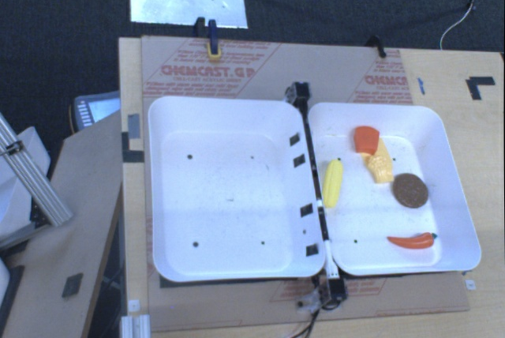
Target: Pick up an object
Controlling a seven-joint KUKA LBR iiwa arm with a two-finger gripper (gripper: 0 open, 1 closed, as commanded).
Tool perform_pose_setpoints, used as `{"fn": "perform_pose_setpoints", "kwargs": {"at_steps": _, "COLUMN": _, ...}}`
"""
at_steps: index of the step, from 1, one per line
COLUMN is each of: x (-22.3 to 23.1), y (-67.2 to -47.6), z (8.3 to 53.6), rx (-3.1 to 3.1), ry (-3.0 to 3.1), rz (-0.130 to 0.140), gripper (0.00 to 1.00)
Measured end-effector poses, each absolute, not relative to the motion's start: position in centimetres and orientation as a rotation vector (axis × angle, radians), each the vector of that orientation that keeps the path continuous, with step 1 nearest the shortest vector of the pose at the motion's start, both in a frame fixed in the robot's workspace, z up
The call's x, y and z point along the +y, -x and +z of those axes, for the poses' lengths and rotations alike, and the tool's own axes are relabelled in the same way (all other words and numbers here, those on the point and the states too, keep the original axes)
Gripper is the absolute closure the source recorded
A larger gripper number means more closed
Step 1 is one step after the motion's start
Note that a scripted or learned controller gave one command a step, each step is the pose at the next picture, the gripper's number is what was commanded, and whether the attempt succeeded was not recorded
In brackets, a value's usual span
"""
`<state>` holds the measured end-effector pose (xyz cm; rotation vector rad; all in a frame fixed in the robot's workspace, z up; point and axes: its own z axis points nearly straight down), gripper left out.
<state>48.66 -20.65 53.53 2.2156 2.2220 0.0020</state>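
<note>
Right bin: we see a shallow white plastic bin (pixel 454 170) holding a yellow corn cob (pixel 333 183), orange block (pixel 365 140), yellow wedge (pixel 381 165), brown round disc (pixel 410 190), red chilli pepper (pixel 411 241).
Left bin: white plastic bin (pixel 229 194).

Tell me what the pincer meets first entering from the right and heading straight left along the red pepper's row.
Probably the right bin's rim, then the red pepper; travel height is unknown.

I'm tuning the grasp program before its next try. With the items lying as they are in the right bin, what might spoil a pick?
The orange block and yellow piece touch, so a grasp may catch both or knock one aside. The yellow corn lies close to the right bin wall by the divider, leaving little finger room. The red chili is thin and flat, likely to slip.
</note>
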Motion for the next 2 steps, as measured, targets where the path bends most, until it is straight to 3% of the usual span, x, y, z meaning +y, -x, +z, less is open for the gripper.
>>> {"fn": "perform_pose_setpoints", "kwargs": {"at_steps": 1, "x": -13.3, "y": -48.7, "z": 53.6, "rx": 2.232, "ry": -2.207, "rz": 0.005, "gripper": 0.0}}
{"fn": "perform_pose_setpoints", "kwargs": {"at_steps": 2, "x": -17.2, "y": -48.6, "z": 53.5, "rx": 2.216, "ry": -2.22, "rz": 0.001, "gripper": 0.0}}
